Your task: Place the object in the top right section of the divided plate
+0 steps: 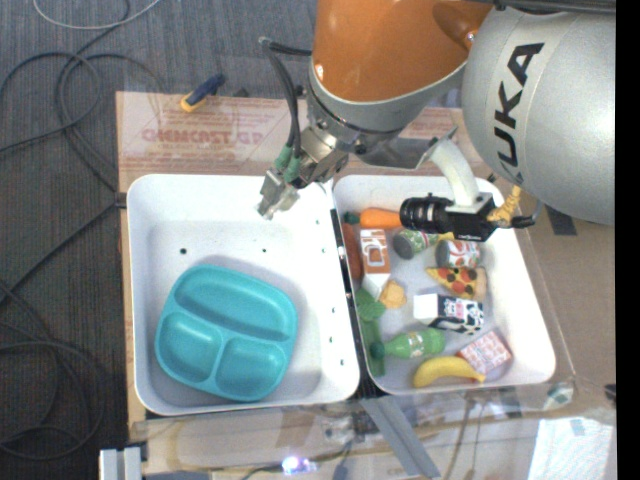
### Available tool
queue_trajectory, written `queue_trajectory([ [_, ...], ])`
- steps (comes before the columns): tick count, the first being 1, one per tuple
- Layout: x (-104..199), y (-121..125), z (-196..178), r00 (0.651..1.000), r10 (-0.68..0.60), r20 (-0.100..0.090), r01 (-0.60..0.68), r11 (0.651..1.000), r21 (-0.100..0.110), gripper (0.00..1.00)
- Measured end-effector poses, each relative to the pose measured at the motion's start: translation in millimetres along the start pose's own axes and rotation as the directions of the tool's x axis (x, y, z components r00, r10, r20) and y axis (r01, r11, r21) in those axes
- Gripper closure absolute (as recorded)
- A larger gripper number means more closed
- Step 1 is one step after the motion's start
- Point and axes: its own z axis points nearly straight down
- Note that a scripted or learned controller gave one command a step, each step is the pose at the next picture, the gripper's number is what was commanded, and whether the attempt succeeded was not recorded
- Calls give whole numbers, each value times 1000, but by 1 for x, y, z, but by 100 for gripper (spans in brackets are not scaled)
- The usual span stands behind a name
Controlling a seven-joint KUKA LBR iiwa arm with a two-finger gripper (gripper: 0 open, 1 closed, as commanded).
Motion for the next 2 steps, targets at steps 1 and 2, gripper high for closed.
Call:
queue_trajectory([
  [1,-6,-25,47,999,-50,-1,50,999,1,100],
  [2,-6,-24,39,999,-50,0,50,999,6,100],
])
